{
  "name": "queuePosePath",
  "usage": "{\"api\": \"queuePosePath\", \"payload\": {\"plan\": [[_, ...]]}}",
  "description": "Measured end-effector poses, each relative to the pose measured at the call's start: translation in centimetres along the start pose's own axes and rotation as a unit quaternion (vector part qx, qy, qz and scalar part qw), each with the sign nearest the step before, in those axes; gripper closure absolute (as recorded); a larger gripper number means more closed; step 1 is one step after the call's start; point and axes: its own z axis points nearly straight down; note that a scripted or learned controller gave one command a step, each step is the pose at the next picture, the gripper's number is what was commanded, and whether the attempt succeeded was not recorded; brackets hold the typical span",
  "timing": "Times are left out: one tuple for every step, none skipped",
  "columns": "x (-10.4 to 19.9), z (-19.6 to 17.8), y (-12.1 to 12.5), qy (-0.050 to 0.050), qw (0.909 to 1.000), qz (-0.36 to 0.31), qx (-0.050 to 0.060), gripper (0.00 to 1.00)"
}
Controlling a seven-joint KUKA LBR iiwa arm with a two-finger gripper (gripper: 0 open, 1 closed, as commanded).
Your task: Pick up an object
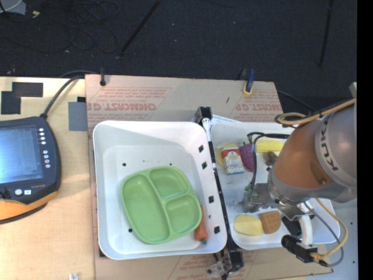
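My gripper (pixel 254 202) is low in the right bin (pixel 230 229), jaw state unclear; nothing lifted, and a yellow piece (pixel 247 225) and a cookie (pixel 270 221) lie just below.

Green divided tray (pixel 160 206): smooth matt plastic. White bins (pixel 145 142): smooth plastic. Underlay (pixel 175 101): printed brown cardboard, matt.

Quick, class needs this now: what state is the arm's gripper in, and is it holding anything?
Gripper: low in the right bin, beside the yellow piece; its state cannot be told, and no object is seen held.
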Motion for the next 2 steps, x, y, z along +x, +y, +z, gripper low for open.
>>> {"api": "queuePosePath", "payload": {"plan": [[7.74, -9.35, -1.14, 0.003, 1.0000, -0.009, -0.001, 1.00], [7.33, -8.85, -1.23, 0.002, 1.0000, -0.005, 0.003, 0.00]]}}
